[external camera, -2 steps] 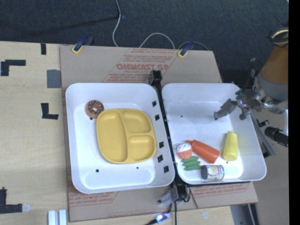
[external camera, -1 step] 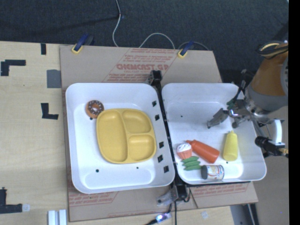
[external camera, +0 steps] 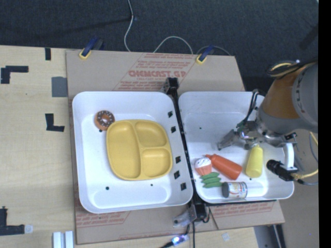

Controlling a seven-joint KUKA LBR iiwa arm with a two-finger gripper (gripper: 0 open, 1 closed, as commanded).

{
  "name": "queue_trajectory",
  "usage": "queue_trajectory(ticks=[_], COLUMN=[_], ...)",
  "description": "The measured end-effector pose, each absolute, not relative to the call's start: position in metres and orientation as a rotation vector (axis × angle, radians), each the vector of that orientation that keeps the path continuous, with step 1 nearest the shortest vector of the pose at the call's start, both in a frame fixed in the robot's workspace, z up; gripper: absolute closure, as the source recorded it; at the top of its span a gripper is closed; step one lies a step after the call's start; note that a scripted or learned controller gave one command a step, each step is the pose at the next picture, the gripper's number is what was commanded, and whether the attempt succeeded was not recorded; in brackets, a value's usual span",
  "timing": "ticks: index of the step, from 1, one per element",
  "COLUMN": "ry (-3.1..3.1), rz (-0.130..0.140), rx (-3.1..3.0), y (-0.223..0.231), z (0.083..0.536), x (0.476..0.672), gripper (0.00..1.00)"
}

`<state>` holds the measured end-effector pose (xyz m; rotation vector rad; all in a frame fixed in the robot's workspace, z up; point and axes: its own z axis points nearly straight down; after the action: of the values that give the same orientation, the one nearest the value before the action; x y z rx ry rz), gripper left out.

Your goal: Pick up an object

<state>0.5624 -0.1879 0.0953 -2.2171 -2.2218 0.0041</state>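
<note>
One pincer [external camera: 231,140], fingers spread and holding nothing, hovers in the right white bin [external camera: 207,107]. Next: descend onto the orange plastic carrot [external camera: 226,165].

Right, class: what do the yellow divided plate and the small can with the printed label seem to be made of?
The yellow divided plate looks like moulded plastic: one even colour, matte, with soft rounded compartment edges. The small can with the printed label is probably metal under a paper or printed wrap, judging by its dark end, though it could be a plastic toy.
</note>
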Motion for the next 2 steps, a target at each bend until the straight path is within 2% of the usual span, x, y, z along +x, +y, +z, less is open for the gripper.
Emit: queue_trajectory(ticks=[1,2], ry=[-2.224,-2.227], rz=[0.003,0.001], rx=[-2.22,-2.222], y=[-0.188,-0.188], z=[0.085,0.096], x=[0.563,0.564], gripper=[0.0,1.0])
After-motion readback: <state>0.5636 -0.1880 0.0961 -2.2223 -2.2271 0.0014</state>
